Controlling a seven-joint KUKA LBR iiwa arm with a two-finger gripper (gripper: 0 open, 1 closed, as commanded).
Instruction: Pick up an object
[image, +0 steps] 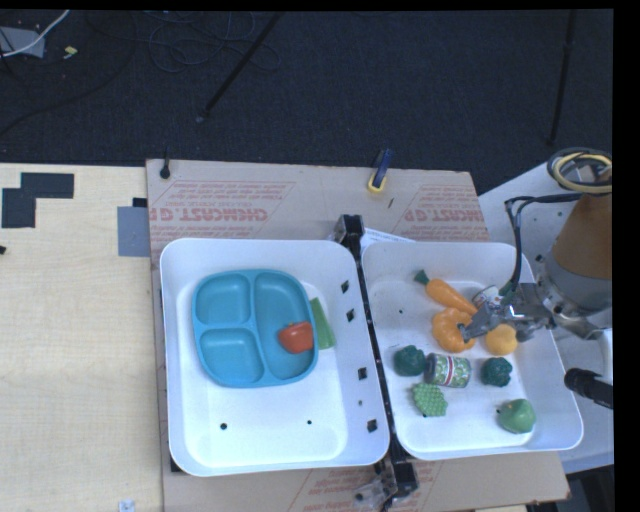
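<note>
In the right bin (560, 440), the gripper (481, 322) sits low over the orange pepper (451, 332) beside the carrot (447, 294), grip state I cannot tell, and crowding could make the pepper roll aside.

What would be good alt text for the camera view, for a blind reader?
A robot gripper reaches from the right into the right bin, among toy foods: a carrot, an orange pepper and a can. The left bin holds a blue divided plate with a red toy.
</note>
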